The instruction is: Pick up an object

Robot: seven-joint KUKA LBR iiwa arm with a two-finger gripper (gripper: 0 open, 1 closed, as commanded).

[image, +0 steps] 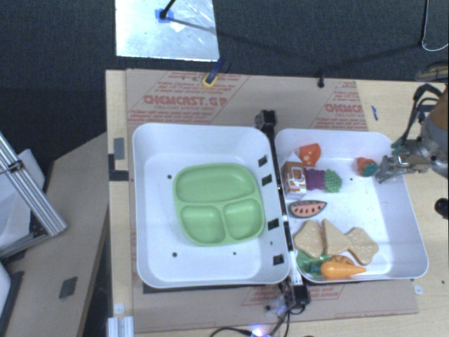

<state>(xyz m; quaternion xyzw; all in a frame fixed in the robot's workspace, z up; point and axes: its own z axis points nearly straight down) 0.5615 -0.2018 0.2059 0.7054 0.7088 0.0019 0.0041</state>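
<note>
The gripper [387, 170] hangs over the right bin's [403, 216] right rim, nothing between its fingers; how far apart they stand I cannot tell. Just beside it lies one small red toy [365, 166]. Further off lie one orange-red wedge [309, 153], one purple-green grape bunch [323, 180], one watermelon slice [307, 208], three tan bread slices [334, 240] and one glossy carrot [341, 269]. The left bin [151, 258] holds one green three-compartment tray [217, 203].

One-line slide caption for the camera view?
Gripper at the right bin's edge near a red toy; green tray in left bin.
</note>
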